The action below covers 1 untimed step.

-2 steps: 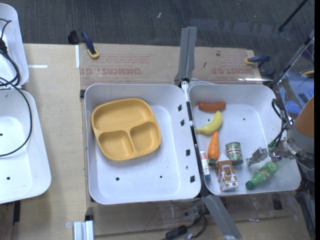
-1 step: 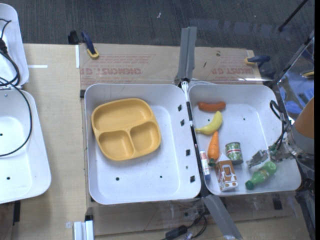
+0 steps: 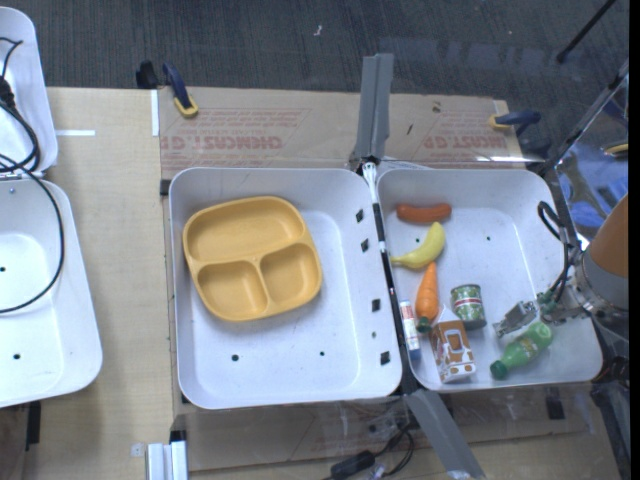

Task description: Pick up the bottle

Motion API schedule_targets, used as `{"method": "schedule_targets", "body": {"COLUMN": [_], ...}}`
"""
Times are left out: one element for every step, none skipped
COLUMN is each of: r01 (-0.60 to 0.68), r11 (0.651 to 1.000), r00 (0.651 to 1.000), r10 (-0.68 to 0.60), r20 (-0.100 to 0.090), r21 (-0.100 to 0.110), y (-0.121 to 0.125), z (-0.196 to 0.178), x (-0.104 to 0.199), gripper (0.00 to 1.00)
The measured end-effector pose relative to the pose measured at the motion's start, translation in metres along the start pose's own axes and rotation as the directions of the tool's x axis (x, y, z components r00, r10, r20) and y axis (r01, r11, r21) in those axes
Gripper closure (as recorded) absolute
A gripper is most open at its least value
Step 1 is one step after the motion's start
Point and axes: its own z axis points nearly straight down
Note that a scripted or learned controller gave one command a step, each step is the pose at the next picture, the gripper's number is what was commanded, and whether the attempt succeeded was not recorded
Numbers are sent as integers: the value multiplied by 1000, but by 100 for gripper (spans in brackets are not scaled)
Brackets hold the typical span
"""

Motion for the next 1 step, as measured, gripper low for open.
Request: {"method": "schedule_targets", "body": {"r01": [-110], "r11": [994], "r00": [994], "r10": [110], "r20": [6], "r21": [-3], "y": [1], "z": [-3], "x": [6], "gripper": [0]}}
